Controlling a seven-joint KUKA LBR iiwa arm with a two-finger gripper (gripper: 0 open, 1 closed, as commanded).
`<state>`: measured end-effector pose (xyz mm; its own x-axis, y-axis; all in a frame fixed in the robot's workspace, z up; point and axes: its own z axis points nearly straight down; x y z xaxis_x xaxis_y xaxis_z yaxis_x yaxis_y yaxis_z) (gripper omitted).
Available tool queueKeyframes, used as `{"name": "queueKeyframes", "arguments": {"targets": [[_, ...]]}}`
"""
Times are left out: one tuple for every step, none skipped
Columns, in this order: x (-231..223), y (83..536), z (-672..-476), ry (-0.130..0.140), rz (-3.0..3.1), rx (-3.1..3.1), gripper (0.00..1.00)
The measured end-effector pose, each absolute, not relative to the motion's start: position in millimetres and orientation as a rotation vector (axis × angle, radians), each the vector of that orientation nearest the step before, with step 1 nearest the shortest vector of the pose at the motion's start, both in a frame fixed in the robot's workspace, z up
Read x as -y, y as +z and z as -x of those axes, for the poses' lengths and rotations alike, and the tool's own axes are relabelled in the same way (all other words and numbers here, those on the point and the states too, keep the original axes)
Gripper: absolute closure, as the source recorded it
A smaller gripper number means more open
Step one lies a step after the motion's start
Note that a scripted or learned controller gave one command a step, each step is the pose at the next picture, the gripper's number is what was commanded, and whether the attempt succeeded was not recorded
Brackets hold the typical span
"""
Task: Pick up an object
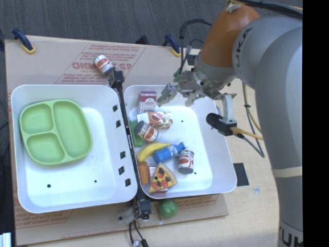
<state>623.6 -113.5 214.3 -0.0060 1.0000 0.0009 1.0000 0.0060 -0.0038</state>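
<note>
Two shallow white bins sit side by side on a flat sheet of brown cardboard (77, 60) printed with faded red lettering too washed out to read. The cardboard lies on a pale bench, held at its far edge by blue clamps with yellow tips (23, 40), and dark grey carpet (103, 9) fills the room beyond. The left bin (67, 184) holds a green divided plate (54, 131) with three compartments. The right bin (216, 163) holds the clutter: a small red-and-white carton (147, 100) at the far edge, a white packet with red print (160, 119) just in front of it, a can with a red label (147, 132) on its side, a banana (153, 151), a blue bottle (170, 152) touching the banana's tip, a second red-labelled can (185, 161) standing upright, a toy pizza slice (162, 178) and an orange piece, perhaps a carrot (144, 173), by the near left wall. No label text is legible. Another can (104, 64) lies on the cardboard behind the bins, and a green round object (167, 208) rests in front of them. The gripper (179, 94) hovers above the far edge of the right bin, just beside the carton, fingers spread apart with nothing between them.
</note>
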Motion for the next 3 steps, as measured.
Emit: {"name": "queueKeyframes", "arguments": {"targets": [[76.8,328.3,-627.4,-0.001,2.215,2.230,0.00],[76.9,394.1,-639.6,-0.001,2.216,2.229,0.00],[92.8,382.4,-615.9,0.003,2.216,2.225,0.00]]}}
